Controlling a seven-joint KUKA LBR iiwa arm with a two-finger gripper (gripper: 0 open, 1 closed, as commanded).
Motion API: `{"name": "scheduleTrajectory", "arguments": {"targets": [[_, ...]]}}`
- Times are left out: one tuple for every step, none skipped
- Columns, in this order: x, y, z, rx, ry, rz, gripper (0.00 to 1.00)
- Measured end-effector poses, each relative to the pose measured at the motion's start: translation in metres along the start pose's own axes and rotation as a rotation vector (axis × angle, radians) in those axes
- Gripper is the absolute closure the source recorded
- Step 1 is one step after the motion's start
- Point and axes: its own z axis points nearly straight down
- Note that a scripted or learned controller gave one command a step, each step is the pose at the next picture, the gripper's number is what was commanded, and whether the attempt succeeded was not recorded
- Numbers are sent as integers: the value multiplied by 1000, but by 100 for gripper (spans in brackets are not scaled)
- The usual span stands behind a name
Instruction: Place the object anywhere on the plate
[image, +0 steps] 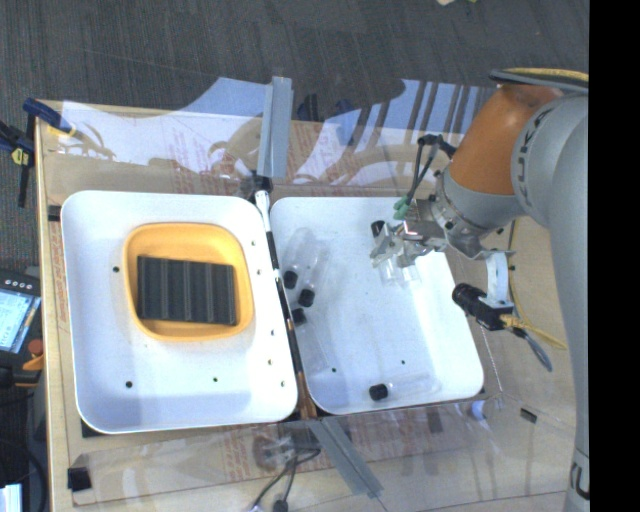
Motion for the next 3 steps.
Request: {"name": "scheduleTrajectory", "arguments": {"targets": [[33,-11,2,4,1,-180,100],[78,5,-43,-1,-2,-461,100],[78,5,-43,-1,-2,-461,0]]}}
